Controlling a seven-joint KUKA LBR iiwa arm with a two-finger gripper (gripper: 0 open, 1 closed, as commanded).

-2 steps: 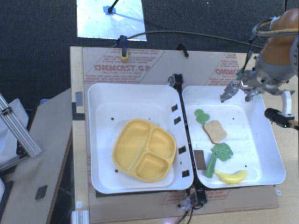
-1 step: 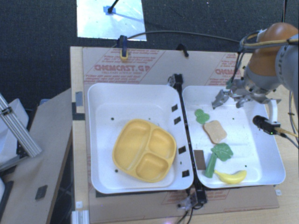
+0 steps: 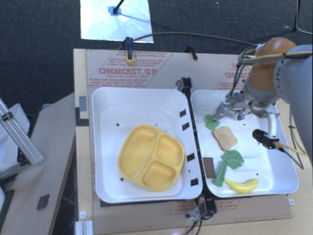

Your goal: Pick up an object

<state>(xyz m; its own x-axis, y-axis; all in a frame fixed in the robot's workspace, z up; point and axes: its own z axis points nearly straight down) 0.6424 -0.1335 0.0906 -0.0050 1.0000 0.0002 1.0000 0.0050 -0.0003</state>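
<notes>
My gripper [image 3: 230,112] hangs over the far part of the right bin [image 3: 283,180], its fingers spread open with nothing between them. Just below its left fingertip lies a small green piece [image 3: 211,123]. A tan bread slice [image 3: 225,138] rests nearer the bin's middle. In front of that lie a green leafy vegetable [image 3: 231,160] and a yellow banana [image 3: 241,185]. A brown block [image 3: 208,167] sits against the bin's left wall.
The left bin [image 3: 112,111] holds a yellow divided plate [image 3: 151,156]. A black divider [image 3: 191,131] runs between the two bins. A black cable fitting [image 3: 264,139] hangs from the arm over the right bin's right side.
</notes>
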